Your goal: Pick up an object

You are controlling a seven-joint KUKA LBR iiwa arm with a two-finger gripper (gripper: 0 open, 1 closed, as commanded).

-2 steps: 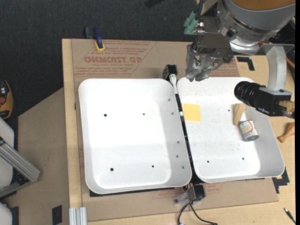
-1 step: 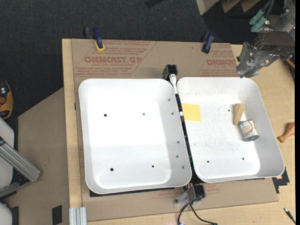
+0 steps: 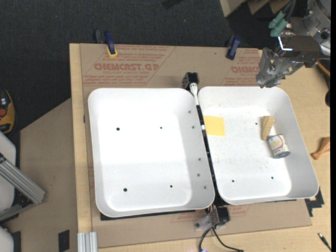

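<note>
Currently the jaws (image 3: 271,76) sit above the far right corner of the right bin (image 3: 299,156), over its rim and the brown board beyond it. Can't tell from this angle whether they're open or closed. Nothing is visibly held.

Right bin contents:
- yellow square sponge (image 3: 214,125), flat, left side of the bin, just beside the divide between the two bins
- tan wedge-shaped block (image 3: 267,126), right side, lying with its narrow end toward the far rim
- small can (image 3: 278,145), on its side, just near of the wedge and touching or almost touching it; label too small to read

Sponge is well apart from the wedge and can. All three are near of the jaws, none under them.

Left bin (image 3: 100,156) is white, with a few small dark holes in the floor. Both bins rest on a brown board (image 3: 136,64) printed with red lettering, held to the bench by a blue-and-yellow clamp (image 3: 109,43) at far left and a blue clamp (image 3: 233,46) at far right. A black clip (image 3: 190,80) sits at the far end of the seam between the bins, another black fitting (image 3: 218,216) with a cable at the near end.

Aluminium extrusion (image 3: 21,180) lies off the bench at near left.
</note>
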